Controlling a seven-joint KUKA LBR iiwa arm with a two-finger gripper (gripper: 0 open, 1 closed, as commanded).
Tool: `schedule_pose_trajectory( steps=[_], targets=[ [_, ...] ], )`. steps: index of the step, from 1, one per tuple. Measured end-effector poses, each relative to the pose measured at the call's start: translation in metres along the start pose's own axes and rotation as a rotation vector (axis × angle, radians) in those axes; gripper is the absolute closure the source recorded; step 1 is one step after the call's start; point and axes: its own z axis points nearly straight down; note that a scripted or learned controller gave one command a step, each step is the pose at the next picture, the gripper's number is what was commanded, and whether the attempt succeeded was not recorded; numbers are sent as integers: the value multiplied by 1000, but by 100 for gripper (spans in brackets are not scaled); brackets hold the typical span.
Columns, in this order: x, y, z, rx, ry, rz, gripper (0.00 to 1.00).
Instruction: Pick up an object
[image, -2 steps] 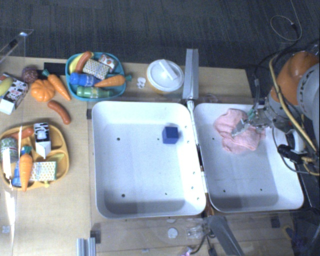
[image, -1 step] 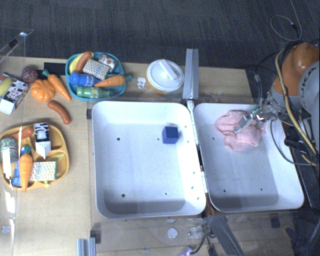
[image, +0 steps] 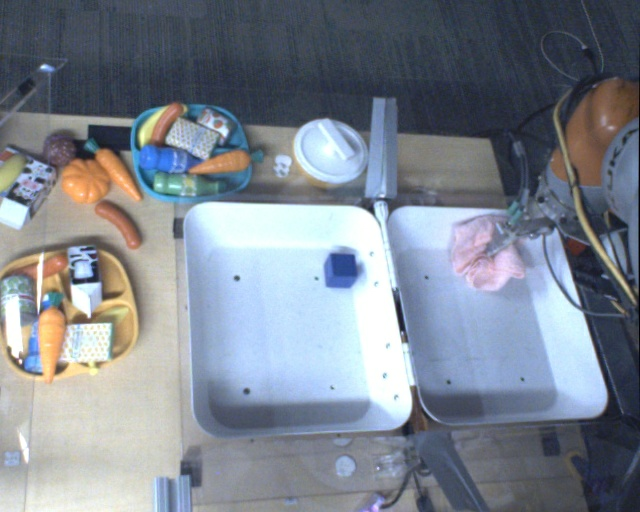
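Blue bowl (image: 240, 180) and yellow tray (image: 124, 290) hold toy food; white lid (image: 331, 150).

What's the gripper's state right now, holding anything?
Gripper: at the pink cloth in the right bin; a hold on it cannot be told.

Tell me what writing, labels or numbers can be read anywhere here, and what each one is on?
No text can be read at this size.
Small box on the yellow plate: black and white print, too blurred.
Patterned packet on the same plate: too blurred.
Patterned packet in the blue bowl: too small.
Black and white carton at the left edge: too blurred.
Blue block and pink cloth: no markings seen.
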Motion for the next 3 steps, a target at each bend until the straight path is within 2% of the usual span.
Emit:
schedule_pose_trajectory(
  steps=[1,2,3],
  targets=[
    [71,18,-83,-3,1,117,100],
    [97,25,-123,-4,0,-85,100],
    [88,22,-73,-1,1,-98,100]
  ],
)
